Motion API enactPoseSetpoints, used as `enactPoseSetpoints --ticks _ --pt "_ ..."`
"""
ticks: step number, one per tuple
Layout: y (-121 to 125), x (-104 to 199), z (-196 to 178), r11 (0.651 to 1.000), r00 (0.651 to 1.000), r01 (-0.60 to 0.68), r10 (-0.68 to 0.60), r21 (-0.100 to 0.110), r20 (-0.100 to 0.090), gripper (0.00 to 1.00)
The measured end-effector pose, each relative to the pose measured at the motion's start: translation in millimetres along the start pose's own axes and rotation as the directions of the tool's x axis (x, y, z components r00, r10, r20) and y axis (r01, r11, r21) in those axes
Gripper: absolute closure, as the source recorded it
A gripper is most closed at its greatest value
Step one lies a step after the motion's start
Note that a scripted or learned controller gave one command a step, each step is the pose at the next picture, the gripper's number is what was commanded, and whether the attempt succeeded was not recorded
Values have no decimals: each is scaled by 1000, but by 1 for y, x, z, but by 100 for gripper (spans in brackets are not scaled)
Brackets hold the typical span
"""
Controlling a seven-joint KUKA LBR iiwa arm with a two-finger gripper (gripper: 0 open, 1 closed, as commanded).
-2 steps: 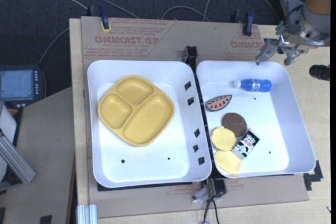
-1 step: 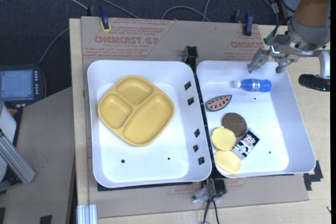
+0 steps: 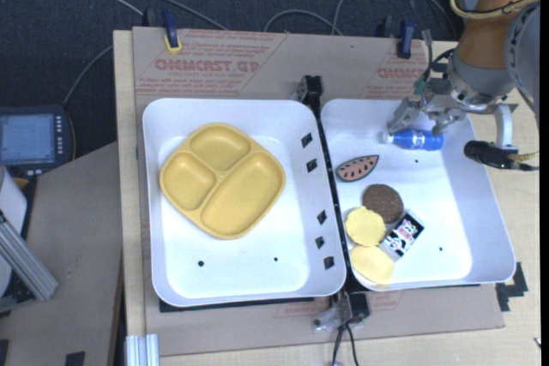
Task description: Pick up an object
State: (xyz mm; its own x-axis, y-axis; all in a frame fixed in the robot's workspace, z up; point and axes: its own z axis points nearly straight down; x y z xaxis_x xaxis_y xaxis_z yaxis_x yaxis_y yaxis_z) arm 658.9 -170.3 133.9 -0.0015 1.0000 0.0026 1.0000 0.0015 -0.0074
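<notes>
My gripper (image 3: pixel 422 121) hangs over the far part of the right bin (image 3: pixel 480 210). Directly under it lies a small blue bottle (image 3: pixel 419 140) with a white end pointing left, on or just above the bin floor. The bottle sits so close beneath the gripper that I cannot tell whether it is held. Nearer the front of the same bin lie a watermelon-slice toy (image 3: pixel 357 167), a brown round patty (image 3: pixel 383 201), two yellow discs (image 3: pixel 365 226) (image 3: pixel 372 264) and a small black-and-white packet (image 3: pixel 403 236).
The left bin (image 3: pixel 171 261) holds a yellow divided plate (image 3: pixel 223 180) towards its far left. A black divider with clips (image 3: pixel 319 184) runs between the bins. The right half of the right bin's floor is bare white.
</notes>
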Motion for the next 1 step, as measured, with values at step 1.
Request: enactPoseSetpoints --ticks 1 --pt "6 -2 27 1000 1000 0 0 -26 9 0"
